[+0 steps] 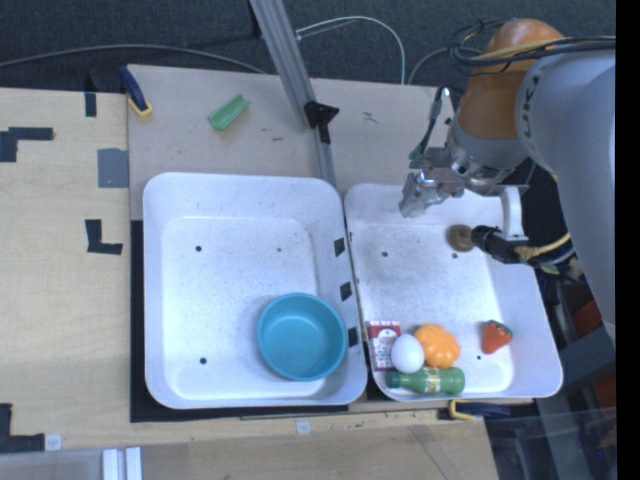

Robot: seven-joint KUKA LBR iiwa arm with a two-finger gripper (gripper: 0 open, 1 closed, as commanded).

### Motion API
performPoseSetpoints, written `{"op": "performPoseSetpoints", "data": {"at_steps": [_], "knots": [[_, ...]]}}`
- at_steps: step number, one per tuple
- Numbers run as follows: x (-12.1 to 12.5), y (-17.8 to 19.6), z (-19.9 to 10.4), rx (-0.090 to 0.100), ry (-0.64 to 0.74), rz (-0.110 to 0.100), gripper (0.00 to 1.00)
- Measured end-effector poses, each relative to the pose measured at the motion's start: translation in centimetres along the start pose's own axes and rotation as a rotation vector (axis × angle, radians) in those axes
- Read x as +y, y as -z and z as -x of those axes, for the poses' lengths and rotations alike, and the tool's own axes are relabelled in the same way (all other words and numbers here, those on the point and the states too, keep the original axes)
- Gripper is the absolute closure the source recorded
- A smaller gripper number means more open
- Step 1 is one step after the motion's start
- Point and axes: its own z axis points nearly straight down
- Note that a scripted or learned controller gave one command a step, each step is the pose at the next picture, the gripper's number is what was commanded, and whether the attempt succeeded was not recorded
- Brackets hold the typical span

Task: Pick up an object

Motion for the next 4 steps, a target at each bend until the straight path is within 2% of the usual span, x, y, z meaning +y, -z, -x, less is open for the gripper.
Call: {"op": "performPoseSetpoints", "data": {"at_steps": [2,3,4], "knots": [[-0.3,9.7,-0.2,0.000,0.000,0.000,1.00],[-1.1,7.9,-5.0,0.001,0.003,-0.008,1.00],[-2.3,8.3,-10.7,0.002,0.005,-0.007,1.00]]}}
